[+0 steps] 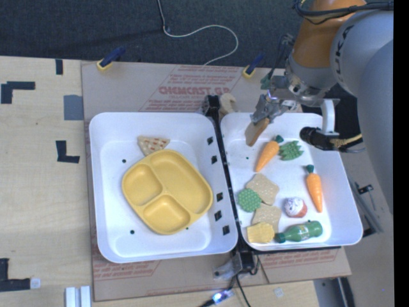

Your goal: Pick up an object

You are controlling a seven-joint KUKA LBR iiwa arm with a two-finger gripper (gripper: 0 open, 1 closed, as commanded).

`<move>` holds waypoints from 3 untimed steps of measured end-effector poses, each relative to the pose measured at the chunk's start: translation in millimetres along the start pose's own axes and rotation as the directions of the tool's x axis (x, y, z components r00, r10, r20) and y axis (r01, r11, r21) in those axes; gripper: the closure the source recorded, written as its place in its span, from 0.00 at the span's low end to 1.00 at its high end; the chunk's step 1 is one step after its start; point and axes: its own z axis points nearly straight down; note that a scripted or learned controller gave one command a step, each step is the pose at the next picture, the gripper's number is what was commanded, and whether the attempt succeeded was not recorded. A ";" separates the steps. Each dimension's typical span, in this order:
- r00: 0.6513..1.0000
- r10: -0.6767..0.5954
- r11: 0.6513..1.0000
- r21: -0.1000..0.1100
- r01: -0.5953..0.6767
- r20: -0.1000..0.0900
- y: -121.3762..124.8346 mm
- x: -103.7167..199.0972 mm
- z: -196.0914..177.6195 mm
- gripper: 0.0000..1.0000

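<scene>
My gripper (262, 118) hangs over the back left corner of the right bin (345, 200), shut on the top end of a brown, stick-shaped piece of food (255, 133) that slants down from its fingers. Just right of that piece lies a carrot (266, 156) with a green leafy top (291, 150). A second carrot (314, 191) lies toward the bin's right side. Two tan crackers (263, 187) (266, 215), a round green cookie (249, 200), a yellow cheese block (259, 233), a green bottle (299, 232) and a small white and red piece (294, 206) fill the front half.
The left bin (105, 171) holds a yellow divided plate (167, 190) and a tan waffle wedge (153, 145) behind it. A black divider rail (220, 165) runs between the bins. A white cable (198, 31) trails across the dark floor behind the bench.
</scene>
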 end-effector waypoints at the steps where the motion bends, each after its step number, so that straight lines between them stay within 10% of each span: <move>1: 1.000 0.001 1.000 0.000 -0.001 0.000 -4.2 -8.8 -8.6 1.00; 3: 1.000 0.001 1.000 0.000 -0.001 0.000 -9.8 -4.6 -14.7 1.00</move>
